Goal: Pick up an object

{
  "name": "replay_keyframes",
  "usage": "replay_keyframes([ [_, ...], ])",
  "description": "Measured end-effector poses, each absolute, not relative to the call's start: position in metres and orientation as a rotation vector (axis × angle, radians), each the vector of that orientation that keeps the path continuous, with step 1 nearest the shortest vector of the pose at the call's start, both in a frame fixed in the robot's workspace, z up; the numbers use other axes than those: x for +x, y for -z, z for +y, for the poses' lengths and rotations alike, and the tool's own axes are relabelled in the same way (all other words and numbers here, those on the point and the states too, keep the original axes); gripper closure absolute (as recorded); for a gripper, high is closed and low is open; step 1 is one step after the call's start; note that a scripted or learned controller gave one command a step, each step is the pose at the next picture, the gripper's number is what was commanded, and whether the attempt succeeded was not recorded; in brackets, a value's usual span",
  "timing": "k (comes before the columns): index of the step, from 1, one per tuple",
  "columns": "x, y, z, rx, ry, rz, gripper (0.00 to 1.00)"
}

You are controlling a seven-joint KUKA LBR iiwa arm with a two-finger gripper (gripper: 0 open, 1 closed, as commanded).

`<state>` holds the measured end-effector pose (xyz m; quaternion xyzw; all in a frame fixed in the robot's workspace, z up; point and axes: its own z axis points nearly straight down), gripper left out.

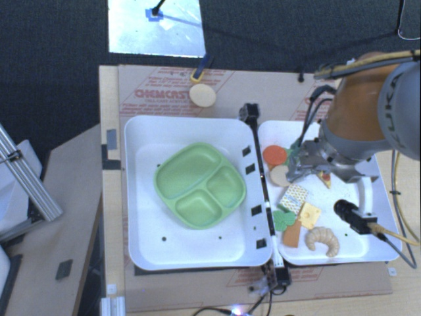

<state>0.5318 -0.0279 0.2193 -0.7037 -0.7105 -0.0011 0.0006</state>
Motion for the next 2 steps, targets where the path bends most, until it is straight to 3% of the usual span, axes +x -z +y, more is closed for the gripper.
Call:
replay_keyframes([
  [2, 0.503, -0.218, 0.072, -2.210, 0.002, -2.230, 1.00],
])
